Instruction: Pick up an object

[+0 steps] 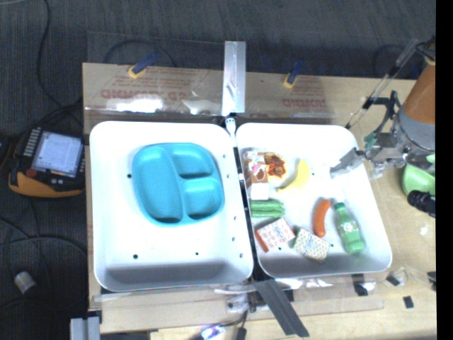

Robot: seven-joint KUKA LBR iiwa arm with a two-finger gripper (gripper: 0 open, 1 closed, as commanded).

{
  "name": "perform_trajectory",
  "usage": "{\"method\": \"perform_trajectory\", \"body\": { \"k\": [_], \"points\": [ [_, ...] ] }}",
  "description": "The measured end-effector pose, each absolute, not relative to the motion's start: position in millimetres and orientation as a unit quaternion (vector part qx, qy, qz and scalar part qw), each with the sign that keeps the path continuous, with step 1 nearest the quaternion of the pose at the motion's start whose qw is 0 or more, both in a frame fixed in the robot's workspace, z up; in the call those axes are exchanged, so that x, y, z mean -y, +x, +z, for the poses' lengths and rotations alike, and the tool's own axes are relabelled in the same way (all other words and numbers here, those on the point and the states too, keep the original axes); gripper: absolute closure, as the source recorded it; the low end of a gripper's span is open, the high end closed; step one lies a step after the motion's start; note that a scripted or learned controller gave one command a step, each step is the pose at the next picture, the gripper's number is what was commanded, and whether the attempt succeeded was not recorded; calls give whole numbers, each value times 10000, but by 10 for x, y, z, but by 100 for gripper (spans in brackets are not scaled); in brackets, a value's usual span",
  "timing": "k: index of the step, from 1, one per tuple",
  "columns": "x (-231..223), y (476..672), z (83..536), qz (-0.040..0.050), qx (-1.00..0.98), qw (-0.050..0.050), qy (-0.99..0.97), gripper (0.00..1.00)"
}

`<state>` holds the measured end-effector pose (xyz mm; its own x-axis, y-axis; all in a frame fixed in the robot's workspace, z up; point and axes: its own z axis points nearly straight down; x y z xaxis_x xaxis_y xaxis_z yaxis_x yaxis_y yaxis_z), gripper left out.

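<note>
Nearest the lens, a patterned packet (311, 244) lies with a green bottle (348, 228) and sausage (320, 217) in the right bin (379, 250), loosely scattered for picking. Over that bin's far right rim, the gripper (345, 163) hangs empty; I cannot tell its spread.

1. Evenly and brightly lit from above, with only soft, short shadows around the white bins (311, 264).
2. Washed out to near-pure white on the bin floors.
3. Glare on the clear plastic sheet (159, 91) behind the bins.
4. Slightly soft and grainy throughout.
</note>
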<state>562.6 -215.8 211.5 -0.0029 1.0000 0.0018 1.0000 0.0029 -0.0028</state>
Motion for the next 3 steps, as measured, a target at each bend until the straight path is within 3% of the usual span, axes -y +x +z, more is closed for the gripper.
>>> {"method": "perform_trajectory", "body": {
  "k": [1, 2, 3],
  "points": [
    [1659, 5991, 1707, 14, 7279, 6, -6857, 0],
    [1520, 6378, 1041, -46, 6898, -60, -7240, 0],
    [1378, 6276, 1006, -70, 7563, -171, -6539, 0]
  ]
}}
